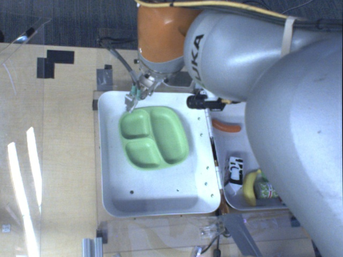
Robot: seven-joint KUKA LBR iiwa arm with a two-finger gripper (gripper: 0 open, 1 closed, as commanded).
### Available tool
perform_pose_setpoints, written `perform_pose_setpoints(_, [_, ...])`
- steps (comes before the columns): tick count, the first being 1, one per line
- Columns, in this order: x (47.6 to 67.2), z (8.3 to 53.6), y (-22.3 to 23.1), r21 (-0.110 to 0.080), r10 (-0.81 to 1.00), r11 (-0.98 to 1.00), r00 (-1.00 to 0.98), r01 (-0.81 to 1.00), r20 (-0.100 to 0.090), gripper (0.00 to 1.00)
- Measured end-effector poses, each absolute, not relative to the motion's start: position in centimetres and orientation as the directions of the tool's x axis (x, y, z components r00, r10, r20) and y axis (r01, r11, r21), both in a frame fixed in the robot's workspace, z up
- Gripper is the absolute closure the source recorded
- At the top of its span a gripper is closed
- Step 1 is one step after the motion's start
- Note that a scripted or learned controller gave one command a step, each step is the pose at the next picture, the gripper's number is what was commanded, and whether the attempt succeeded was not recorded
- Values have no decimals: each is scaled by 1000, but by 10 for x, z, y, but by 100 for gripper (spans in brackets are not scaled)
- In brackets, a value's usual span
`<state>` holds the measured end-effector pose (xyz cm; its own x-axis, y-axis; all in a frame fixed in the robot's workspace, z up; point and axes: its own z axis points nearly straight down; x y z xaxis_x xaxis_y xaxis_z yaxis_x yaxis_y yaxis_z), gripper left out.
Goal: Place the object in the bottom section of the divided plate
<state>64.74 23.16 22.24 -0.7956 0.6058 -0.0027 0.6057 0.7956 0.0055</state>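
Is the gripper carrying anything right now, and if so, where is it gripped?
Cannot be told. The gripper hangs over the upper-left rim of the green divided plate; its tip is too small and blurred to show any object between the fingers.

Green divided plate (pixel 155 137) sits in left bin (pixel 110 159). Gripper (pixel 131 101) hovers at plate's far-left edge. Right bin (pixel 231 194) holds sausage (pixel 226 126), banana (pixel 250 186), black-white box (pixel 235 170).

Divided plate (pixel 155 137): green plastic, smooth, soft sheen. Left bin (pixel 115 197): white plastic, smooth, matt. Tabletop (pixel 53 159): pale wood-look board, smooth, with glare streaks. Arm (pixel 252 58): grey painted shell, glossy; orange band (pixel 161 36) glossy too. Hand (pixel 131 98): bare metal, dull shine. Banana (pixel 250 186): yellow, smooth skin
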Motion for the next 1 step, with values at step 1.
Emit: perform_pose_setpoints(1, [659, 352, 228, 9, 641, 768, -768, 641, -6, 100])
